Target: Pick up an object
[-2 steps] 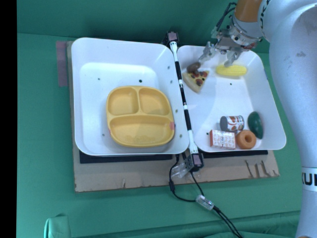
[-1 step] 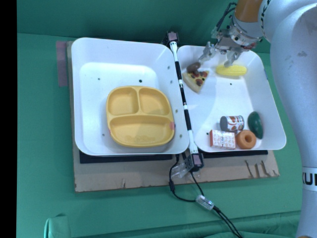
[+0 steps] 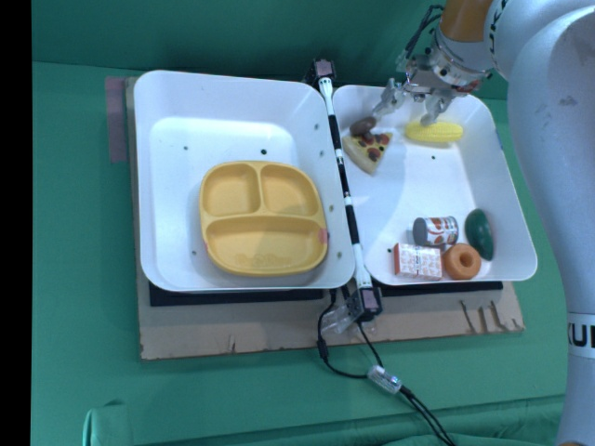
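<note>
My gripper (image 3: pixel 409 103) hangs over the far end of the right bin (image 3: pixel 507 170), open, with nothing between its fingers. A yellow corn cob (image 3: pixel 434 132) lies just in front of and below it. A pizza slice (image 3: pixel 367 148) and a small brown piece (image 3: pixel 363 125) lie to its left near the bin's divider side. At the near end of the right bin sit a small can (image 3: pixel 435 230), an orange-and-white box (image 3: pixel 417 261), an orange donut (image 3: pixel 461 261) and a dark green avocado-like piece (image 3: pixel 480 233).
The left bin (image 3: pixel 167 110) holds a yellow divided plate (image 3: pixel 263 216). A black-and-white bar (image 3: pixel 342 179) runs between the bins. Cables (image 3: pixel 372 370) trail over the cardboard base at the front. The grey arm (image 3: pixel 558 119) fills the right side.
</note>
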Available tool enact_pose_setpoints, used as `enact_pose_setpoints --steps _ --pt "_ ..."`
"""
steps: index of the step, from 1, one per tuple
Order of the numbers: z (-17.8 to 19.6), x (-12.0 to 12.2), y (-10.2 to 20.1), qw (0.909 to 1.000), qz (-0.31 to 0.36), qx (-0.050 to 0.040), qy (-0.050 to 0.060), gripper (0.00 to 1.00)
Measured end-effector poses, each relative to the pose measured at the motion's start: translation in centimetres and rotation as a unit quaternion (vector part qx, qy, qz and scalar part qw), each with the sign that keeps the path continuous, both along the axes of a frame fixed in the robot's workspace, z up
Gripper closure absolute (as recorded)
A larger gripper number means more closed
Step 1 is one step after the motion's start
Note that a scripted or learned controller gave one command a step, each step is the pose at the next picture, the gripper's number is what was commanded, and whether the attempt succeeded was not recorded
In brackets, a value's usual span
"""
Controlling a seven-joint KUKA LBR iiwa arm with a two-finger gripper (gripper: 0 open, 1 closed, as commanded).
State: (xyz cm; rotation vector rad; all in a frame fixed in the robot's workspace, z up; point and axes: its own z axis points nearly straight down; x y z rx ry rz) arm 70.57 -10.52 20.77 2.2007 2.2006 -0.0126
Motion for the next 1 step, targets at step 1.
enact_pose_setpoints --steps 1 --pt "-0.02 0.0 -0.02 1.0 0.0 0.0004 0.0 0.0"
